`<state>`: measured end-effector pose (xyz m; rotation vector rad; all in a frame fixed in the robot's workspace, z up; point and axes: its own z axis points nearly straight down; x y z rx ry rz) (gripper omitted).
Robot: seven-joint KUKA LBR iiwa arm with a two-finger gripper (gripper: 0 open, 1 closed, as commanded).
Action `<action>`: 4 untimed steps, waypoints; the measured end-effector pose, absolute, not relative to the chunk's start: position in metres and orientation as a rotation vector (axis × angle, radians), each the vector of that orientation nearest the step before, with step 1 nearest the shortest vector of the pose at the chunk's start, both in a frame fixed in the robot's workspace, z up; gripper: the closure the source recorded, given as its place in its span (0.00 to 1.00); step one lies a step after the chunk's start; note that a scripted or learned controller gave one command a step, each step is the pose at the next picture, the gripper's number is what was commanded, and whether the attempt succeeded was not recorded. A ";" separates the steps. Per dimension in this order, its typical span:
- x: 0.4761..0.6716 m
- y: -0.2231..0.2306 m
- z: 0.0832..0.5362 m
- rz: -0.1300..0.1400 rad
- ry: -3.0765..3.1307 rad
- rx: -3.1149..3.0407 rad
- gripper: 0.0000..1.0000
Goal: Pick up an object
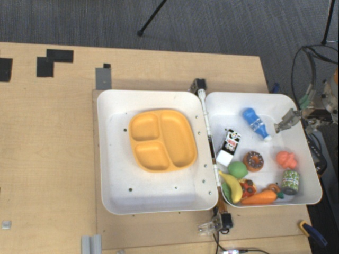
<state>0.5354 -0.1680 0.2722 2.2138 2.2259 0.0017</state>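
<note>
Gripper (286, 121) sits at the right bin's (275, 100) far-right wall, just right of the blue bottle (255, 123). The fingers read as apart, with a visible fork at the tip, and nothing lies between them. At this slant I can't judge how high the tip stands above the bin floor.

Landmark for this entry is the blue bottle, which lies tilted in the upper half of the right bin.
- Black-and-white box (230, 142): lower left of the bottle, close to the bin's left wall.
- Chocolate donut (254, 161): directly below the bottle.
- Pink toy (286, 159): lower right of the bottle.
- Green can (290, 180): further below the bottle, beneath the pink toy.
- Green ball (238, 170), banana (232, 187) and carrot (259, 197): crowded together, well below and left of the bottle.

The left bin holds a yellow divided plate (160, 139), far left of the bottle; not a target.

Judgement: the bottle is the best pick. It is nearest the gripper and has free floor all around it.

To do it well:
- Shift the gripper left until it is centred over the bottle's body.
- Turn the wrist so the fingers straddle the bottle's narrow width, across its long axis.
- Descend straight, then close.

Risk: a round body may roll out of a skewed pinch.
</note>
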 end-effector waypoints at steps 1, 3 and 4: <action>0.587 -0.166 0.100 -0.002 2.183 2.263 0.00; 0.648 -0.161 0.097 0.007 2.151 2.279 1.00; 0.653 -0.103 0.160 0.006 2.073 2.357 1.00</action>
